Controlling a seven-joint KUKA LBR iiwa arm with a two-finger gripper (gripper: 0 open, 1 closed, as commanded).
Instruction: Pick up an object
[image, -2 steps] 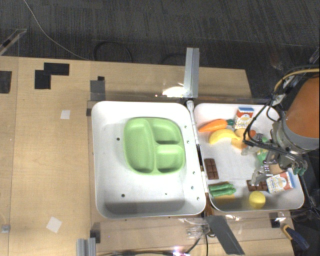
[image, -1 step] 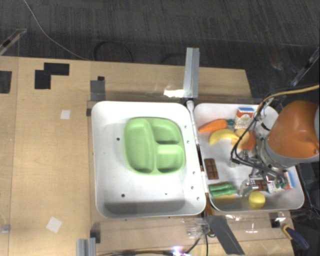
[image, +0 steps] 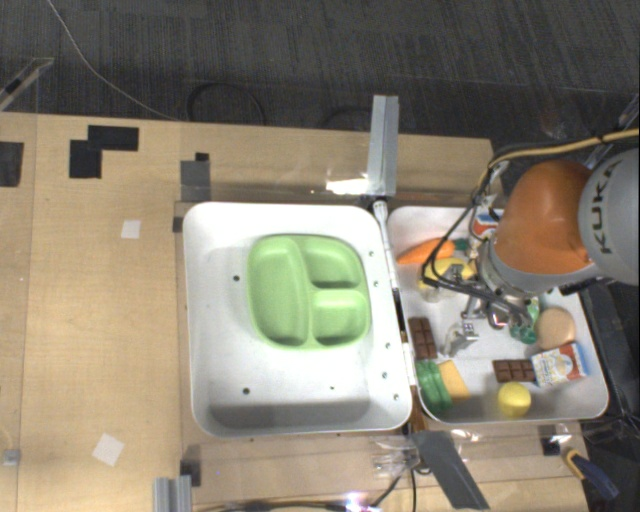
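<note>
Camera view: gripper (image: 468, 333) low in right bin (image: 597, 400), jaws apart, nothing between them. Chocolate bar (image: 423, 338) just beside, lemon (image: 514, 399) beyond. Crowded toys; fingers could close on air or nudge neighbours.

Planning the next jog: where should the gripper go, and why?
Probably straight down a little. The gripper hangs in the right bin over bare floor between two chocolate bars, with nothing seen between its fingers; a nudge toward either bar may be needed.
</note>
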